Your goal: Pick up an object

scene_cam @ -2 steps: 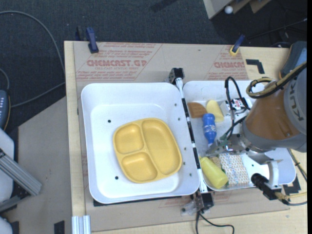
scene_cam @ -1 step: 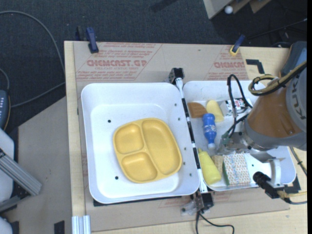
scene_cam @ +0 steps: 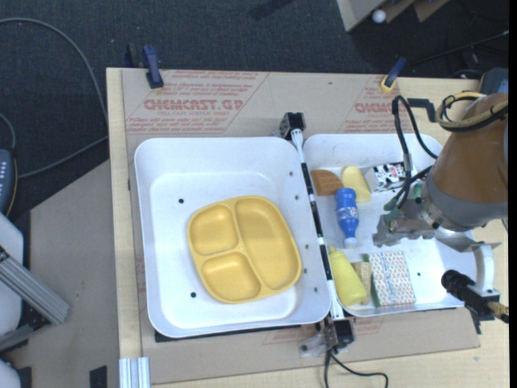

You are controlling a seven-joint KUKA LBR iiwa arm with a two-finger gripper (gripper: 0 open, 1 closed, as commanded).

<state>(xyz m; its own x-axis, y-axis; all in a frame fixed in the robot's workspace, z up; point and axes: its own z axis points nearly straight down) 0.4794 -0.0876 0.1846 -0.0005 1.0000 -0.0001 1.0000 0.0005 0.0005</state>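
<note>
Blue bottle lies in the right bin, just beside my claw; I cannot tell the claw's state.

Yellow divided plate in left bin; blue bottle in right bin; arm over right bin.
</note>
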